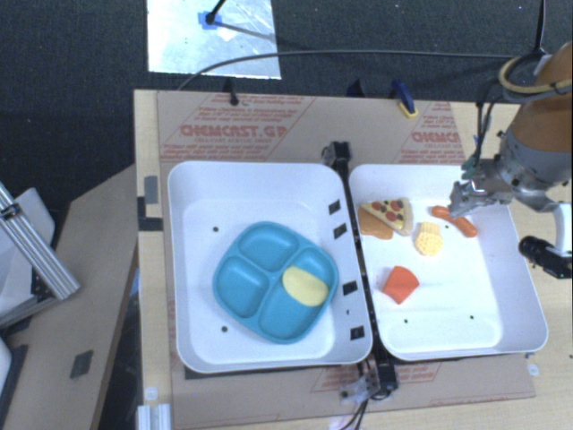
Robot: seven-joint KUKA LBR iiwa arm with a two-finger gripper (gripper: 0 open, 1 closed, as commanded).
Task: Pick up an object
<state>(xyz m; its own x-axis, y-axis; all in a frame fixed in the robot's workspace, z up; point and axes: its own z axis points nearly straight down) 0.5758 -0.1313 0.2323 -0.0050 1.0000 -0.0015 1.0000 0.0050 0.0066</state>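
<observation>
In the right bin, the gripper hangs over an orange sausage at the far side; whether it is apart or together, I cannot tell. Left of it lie a corn piece, pizza slice and hot dog; a red wedge sits nearer. The left bin holds a blue plate carrying a yellow piece.

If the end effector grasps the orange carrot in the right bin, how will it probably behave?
The carrot is long, thin and rounded, so it may roll or turn when pushed. It looks like a small toy food, probably light and stiff. Its smooth surface could slip between the fingers. The end effector is just above it, and the corn lies close beside it.
</observation>
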